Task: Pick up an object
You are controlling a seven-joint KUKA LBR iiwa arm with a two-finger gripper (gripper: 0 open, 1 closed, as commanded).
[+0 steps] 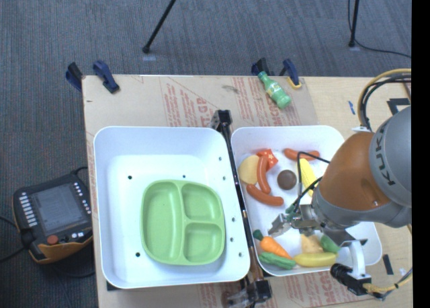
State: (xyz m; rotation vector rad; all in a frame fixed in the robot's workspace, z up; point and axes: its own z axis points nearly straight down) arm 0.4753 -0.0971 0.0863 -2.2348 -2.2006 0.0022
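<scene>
The right white bin (334, 134) holds several toy foods: a pale yellow fruit (248, 169), a red pepper (267, 159), two orange-red sausages (265, 196), a brown ball (287, 179), a corn cob (307, 175), a carrot (275, 246), a green pod (277, 260) and a banana (314, 258). My gripper (289, 223) hangs low over the near part of this bin, just above and right of the carrot, with the banana close beneath the wrist. I see nothing lifted out of the bin. The orange wrist band hides the bin's right side.
The left bin (114, 165) holds a green divided plate (183, 222). A small green bottle (275, 91) lies on the bench behind the right bin. Blue clamps (105, 75) grip the bench's far edge. A teach pendant (54, 216) sits off the bench at the left.
</scene>
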